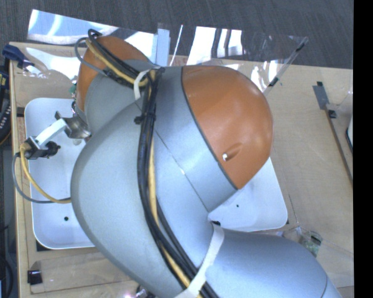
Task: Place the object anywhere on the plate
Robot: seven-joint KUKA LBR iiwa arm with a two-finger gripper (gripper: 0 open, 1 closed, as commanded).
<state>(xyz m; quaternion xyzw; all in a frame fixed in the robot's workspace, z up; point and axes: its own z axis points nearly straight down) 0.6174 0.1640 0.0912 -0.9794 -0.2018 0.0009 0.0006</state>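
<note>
Pale wooden table (311, 135) carries shallow white bins (43, 185); bulky grey-and-orange arm (174, 185) covers most. Tool state: cannot tell. Progress unjudgeable.

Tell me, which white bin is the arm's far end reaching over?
The shallow white bin on the left; the other white bin sits under the arm's orange band.

A dark grey ribbed carpet floor (174, 5) is running along the top of the view. A pale wooden bench top (311, 148) is lying below it, taking even light. Clear, glossy plastic sheeting (217, 42) is standing along the bench's far edge, catching bright reflections. A thin dark metal strip (326, 101) is lying on the wood at the right.
</note>
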